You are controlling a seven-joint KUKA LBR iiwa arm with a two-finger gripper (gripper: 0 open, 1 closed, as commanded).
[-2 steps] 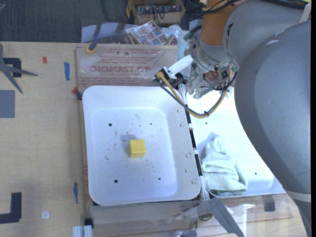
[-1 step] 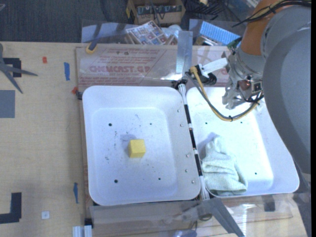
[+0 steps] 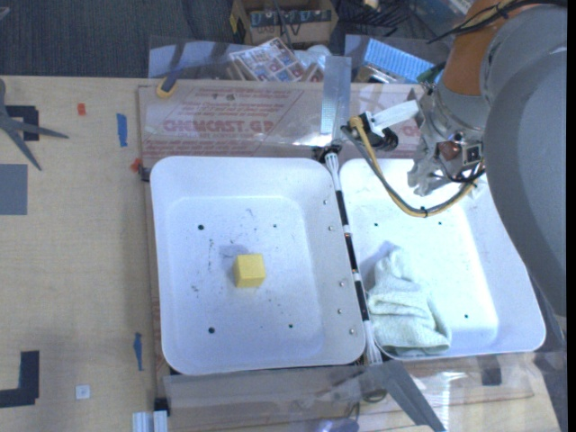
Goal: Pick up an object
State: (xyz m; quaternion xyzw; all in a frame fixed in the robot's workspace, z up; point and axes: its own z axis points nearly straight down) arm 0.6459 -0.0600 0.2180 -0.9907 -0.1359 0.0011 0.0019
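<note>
Two shallow white bins sit side by side on the table (image 3: pixel 72 268). The left bin (image 3: pixel 180 187) holds one small yellow block (image 3: pixel 249 270), lying flat near the middle of the bin floor, slightly toward the near side. It is roughly cubic, with no marked long axis, and its edges are turned a little off the bin walls. Dark specks and scuffs mark the floor around it; nothing touches it.

The right bin (image 3: pixel 504 313) holds a crumpled white cloth (image 3: pixel 400 300), bunched against the dividing wall on the near-left side of that bin.

The arm (image 3: pixel 531 133) enters from the right. Its gripper (image 3: pixel 436 169) hangs over the far part of the right bin, with a yellow-and-black cable (image 3: pixel 396 196) looping below it. The view does not resolve the gripper's state, so whether it is open or closed cannot be told. Nothing is seen held in it.

Governing relation: the cloth lies nearer, toward the near side and slightly left of the gripper, within the same bin. The block lies well apart, to the left and nearer, across the dividing wall.

Judgement: no pick is yet made. The cloth is the shorter reach but soft and irregular. The block offers flat opposing faces, provided the wrist is turned to match its slight rotation.
</note>
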